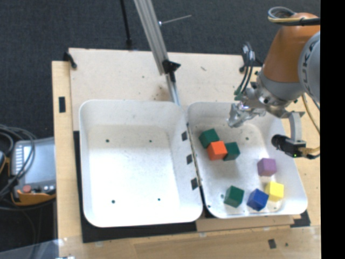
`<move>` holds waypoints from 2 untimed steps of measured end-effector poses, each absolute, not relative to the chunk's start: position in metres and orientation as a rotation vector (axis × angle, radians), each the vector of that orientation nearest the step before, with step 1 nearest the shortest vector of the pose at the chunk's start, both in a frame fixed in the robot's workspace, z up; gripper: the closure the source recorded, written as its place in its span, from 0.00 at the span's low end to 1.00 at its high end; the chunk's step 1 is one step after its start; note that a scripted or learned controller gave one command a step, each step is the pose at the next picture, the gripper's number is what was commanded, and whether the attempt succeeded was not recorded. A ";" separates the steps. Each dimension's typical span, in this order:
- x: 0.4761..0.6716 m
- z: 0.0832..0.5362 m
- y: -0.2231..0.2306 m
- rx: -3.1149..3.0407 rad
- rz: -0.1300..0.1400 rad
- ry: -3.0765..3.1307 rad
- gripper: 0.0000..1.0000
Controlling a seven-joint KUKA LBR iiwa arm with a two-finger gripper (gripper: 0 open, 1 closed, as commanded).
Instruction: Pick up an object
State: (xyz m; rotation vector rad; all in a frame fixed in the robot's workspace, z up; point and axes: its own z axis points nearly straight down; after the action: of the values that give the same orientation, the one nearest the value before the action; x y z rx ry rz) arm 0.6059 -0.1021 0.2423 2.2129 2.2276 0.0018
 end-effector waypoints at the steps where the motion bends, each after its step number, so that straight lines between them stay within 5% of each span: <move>1: 0.617 0.252 -0.048 2.212 0.004 2.229 1.00; 2: 0.621 0.242 0.006 2.215 -0.001 2.229 1.00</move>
State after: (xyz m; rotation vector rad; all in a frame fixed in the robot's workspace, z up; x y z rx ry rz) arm 0.6206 0.0059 0.2418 2.2150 2.2289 -0.0009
